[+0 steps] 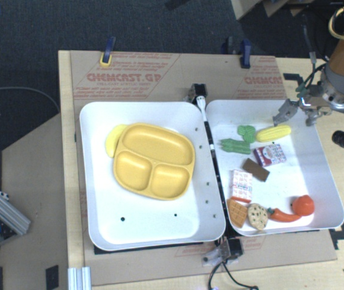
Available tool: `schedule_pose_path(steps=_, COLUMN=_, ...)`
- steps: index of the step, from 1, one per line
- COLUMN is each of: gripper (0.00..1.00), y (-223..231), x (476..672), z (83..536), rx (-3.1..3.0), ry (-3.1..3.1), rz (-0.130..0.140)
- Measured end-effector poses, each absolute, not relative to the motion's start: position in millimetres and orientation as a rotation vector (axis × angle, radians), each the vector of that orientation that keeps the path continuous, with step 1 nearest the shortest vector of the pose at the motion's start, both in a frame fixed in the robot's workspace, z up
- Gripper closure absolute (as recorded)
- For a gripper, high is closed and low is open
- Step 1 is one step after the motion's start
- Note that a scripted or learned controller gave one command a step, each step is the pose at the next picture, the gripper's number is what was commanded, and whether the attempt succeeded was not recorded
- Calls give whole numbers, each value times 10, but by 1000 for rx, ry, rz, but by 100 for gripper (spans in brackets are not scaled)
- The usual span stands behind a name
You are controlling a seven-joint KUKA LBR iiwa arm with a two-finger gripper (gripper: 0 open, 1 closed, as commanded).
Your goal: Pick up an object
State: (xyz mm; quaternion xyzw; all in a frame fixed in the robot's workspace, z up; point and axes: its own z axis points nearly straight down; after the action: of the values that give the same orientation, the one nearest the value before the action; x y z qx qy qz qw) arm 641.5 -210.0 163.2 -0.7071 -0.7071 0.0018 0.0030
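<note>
The pincer hangs open and empty above the yellow corn; it should descend squarely astride it.

A brown board with red letters lay on the bench. A yellow clamp held the board at its far left edge, and a blue clamp at its far right edge. Two white bins stood on the board, the left bin touching the right bin. A black clip sat between their far corners and another clip at their near corners. Beyond the bench was dark carpet.
</note>
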Motion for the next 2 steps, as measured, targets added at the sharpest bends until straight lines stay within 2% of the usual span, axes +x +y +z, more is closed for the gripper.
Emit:
schedule_pose_path(steps=1, gripper=0, y=-2031, x=6375, z=1179, rx=-2216, ry=-2219, rz=4)
schedule_pose_path(steps=2, gripper=0, y=-2019, x=6418, z=910, rx=-2221, ry=-2227, rz=-11)
